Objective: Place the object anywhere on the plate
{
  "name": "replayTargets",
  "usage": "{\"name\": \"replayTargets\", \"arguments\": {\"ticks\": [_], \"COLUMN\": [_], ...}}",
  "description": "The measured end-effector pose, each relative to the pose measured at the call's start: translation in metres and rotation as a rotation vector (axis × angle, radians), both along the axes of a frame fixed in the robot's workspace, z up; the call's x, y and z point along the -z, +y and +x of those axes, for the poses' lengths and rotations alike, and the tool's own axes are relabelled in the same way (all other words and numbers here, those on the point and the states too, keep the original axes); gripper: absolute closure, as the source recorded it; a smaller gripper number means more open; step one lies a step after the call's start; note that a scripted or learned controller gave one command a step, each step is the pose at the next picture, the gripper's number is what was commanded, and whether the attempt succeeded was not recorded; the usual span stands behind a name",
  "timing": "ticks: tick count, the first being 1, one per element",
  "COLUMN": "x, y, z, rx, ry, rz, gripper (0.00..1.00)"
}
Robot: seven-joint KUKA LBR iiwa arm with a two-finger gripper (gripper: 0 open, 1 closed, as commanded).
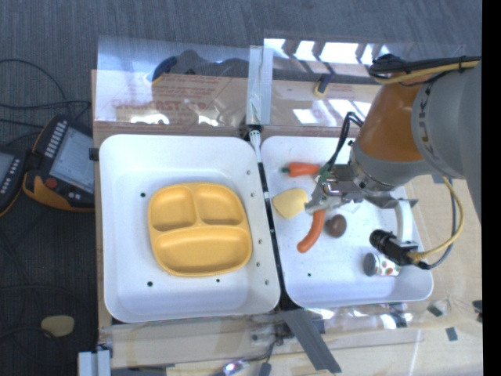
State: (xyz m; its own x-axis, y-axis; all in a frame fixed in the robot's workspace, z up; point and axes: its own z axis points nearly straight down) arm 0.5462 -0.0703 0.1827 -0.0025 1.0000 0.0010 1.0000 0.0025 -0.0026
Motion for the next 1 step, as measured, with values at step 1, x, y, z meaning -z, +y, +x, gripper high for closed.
{"name": "replayTargets", "arguments": {"ticks": [1], "x": [-0.0061], "y": [0.0995], "z": [-0.0065], "rx": [-0.001], "ry": [0.001], "rz": [-0.001], "gripper": [1.00]}}
